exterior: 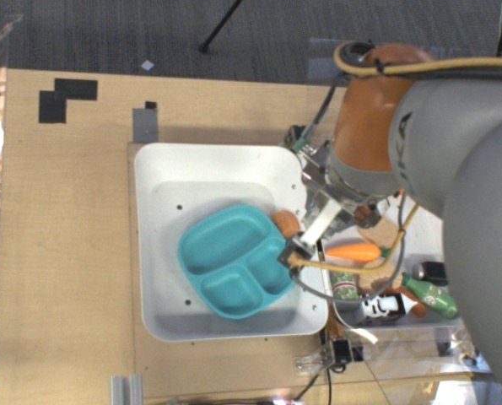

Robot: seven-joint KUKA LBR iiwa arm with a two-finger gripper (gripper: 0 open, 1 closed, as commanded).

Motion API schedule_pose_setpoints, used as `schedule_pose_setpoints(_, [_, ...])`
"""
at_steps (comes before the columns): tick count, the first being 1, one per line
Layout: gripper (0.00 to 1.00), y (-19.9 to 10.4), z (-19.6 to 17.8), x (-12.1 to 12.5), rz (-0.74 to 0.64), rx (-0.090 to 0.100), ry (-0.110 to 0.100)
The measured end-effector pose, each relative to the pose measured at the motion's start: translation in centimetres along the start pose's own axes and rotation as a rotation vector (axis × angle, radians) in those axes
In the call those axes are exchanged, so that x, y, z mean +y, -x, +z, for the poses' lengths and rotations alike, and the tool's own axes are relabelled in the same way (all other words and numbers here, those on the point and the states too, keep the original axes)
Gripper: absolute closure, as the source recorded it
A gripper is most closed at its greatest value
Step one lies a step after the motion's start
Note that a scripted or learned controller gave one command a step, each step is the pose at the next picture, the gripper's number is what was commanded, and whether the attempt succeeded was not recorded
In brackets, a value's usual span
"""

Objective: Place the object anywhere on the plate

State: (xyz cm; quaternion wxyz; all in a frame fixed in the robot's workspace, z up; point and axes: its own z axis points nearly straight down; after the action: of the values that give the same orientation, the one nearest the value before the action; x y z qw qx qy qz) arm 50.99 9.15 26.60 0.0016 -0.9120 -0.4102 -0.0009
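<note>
Brown round object (287,223) sits by the teal plate's (234,260) right edge in the left bin (162,251), touching the gripper (294,250); I cannot tell its grip

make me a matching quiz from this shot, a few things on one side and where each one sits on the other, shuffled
Things:
1. teal divided plate
2. brown rounded object
3. carrot
4. green bottle

Places:
A. right bin, lying just right of the gripper
B. at the plate's upper right rim, beside the gripper
C. far right of the right bin, below the arm
D. inside the left bin

Pairs: 1-D, 2-B, 3-A, 4-C
</note>
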Motion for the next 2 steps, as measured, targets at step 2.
schedule_pose_setpoints(2, [1.0,-0.17,-1.99,0.21,-0.03,-0.002,0.001])
